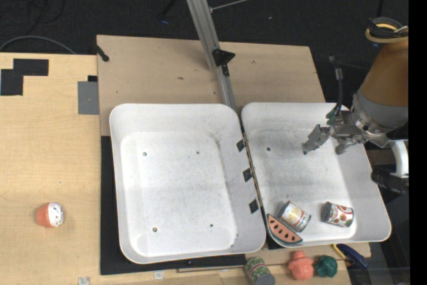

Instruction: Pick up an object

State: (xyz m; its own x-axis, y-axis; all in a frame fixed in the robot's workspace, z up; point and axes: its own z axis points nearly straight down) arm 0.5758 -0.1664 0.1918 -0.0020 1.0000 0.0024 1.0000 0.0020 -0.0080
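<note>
- The arm (pixel 387 87) comes in from the right, its orange band above the wrist, and hangs over the right bin (pixel 293 123).
- The pincer (pixel 325 142) sits over the upper right part of that bin, above bare white floor.
- Its two fingers are spread apart, one (pixel 313 140) reaching left and down, the other (pixel 343 145) shorter on the right; nothing lies between them, so it is released.
- Three things lie along the near edge of the right bin, well apart from the pincer.
- A watermelon slice (pixel 281 230), red with a green rind, lies in the near left corner against the bin wall.
- A can (pixel 294 215) lies tilted just beside the slice, touching or nearly touching it; which, I cannot tell.
- A second can (pixel 337 213), red and white, lies on its side near the right of the first, apart from it.
- The left bin (pixel 127 130) sits just beside the right bin, the two joined by small black clips along the shared edge.
- In front of the bins, on the worktop (pixel 153 70), lie a dark green can (pixel 255 270), a pink toy (pixel 300 265) and a teal toy (pixel 325 266), close together.
- A small red and white ball (pixel 50 215) rests on the pale wooden board far to the left.
- A metal rail (pixel 203 23) slants from the top down to the gap between the bins.
</note>
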